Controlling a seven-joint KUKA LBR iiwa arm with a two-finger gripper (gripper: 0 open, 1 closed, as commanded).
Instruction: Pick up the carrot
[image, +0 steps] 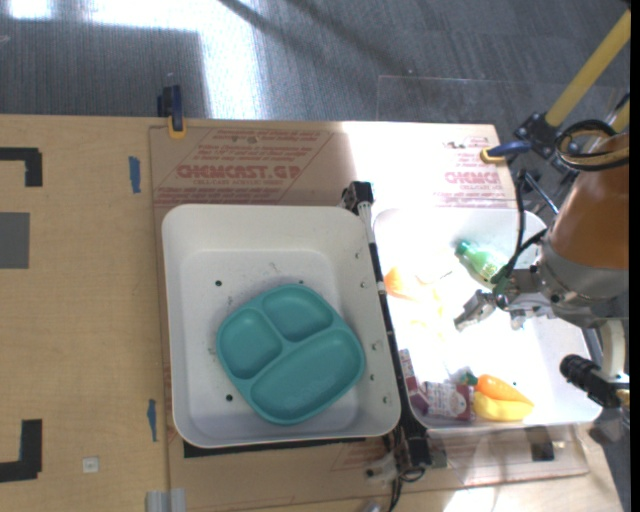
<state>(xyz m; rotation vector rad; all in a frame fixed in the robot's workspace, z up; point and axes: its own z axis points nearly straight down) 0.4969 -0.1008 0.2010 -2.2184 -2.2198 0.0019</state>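
The open, empty gripper (478, 309) should be lowered squarely over the carrot (500, 387) by the right bin's (560, 400) front edge.

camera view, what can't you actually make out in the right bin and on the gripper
- Right bin: glare washes out its middle, so the pale items beside the orange piece cannot be identified.
- Gripper: small against the glare; open or shut cannot be told.
- Carrot: lies against a yellow item; where they meet is unclear.
- Packet: print too small to read.
- Green object: partly behind a cable.
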